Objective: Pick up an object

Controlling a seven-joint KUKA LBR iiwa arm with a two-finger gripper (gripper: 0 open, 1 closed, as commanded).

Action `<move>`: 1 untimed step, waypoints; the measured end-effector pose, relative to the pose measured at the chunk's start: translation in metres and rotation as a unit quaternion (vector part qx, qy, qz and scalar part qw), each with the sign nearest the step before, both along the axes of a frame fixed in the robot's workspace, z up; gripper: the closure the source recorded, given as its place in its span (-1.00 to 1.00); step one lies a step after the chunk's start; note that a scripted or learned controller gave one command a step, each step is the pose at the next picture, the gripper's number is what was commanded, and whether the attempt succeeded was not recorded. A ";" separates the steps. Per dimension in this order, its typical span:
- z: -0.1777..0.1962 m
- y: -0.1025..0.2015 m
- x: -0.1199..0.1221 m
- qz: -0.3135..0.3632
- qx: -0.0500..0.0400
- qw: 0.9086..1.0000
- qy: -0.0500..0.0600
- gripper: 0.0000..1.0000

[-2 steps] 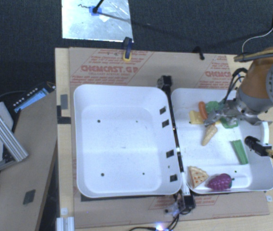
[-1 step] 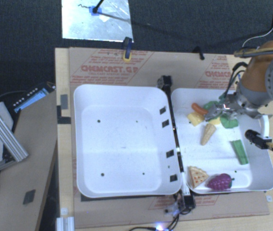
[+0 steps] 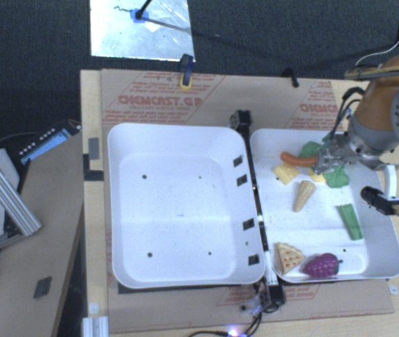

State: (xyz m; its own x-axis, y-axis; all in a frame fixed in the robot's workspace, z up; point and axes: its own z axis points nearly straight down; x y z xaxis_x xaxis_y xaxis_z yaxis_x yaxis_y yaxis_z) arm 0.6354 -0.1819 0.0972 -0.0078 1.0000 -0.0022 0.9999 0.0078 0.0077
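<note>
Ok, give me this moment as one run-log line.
gripper: low in right bin, over orange carrot and green leafy toy | grasp: unconfirmed | left bin: untouched

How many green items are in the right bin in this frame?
3 visible. A green stick lies near the right bin's right wall. A green leafy piece lies at the top, another green piece just below the gripper, which may hide more.
</note>
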 end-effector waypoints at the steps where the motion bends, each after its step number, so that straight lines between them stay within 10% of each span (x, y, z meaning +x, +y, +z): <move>1: 0.000 0.000 0.000 0.001 0.000 1.000 0.001 -1.00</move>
State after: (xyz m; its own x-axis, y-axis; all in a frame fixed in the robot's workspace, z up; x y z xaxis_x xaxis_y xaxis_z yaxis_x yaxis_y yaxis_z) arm 0.6353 -0.1817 0.0967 -0.0095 1.0000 -0.0027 0.9999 0.0095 0.0066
